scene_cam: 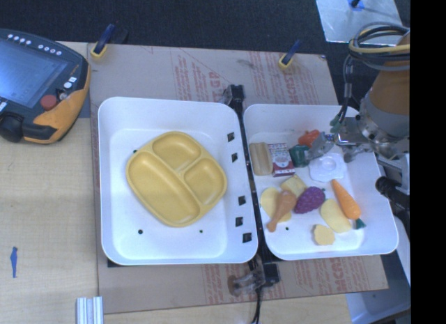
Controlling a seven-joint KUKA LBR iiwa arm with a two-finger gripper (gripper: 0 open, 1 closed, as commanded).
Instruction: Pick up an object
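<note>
The right white bin holds several toy foods: a red-and-white packet, a tan block, a brown drumstick, purple grapes, an orange carrot and yellow pieces. My gripper reaches in from the right, low over the bin's far right part. It sits beside a small orange-red item and a dark green item, just above a white disc. Nothing shows as held.
The left white bin carries a yellow divided plate. A teach pendant lies on the bench at the far left. Black clips join the two bins along the middle seam.
</note>
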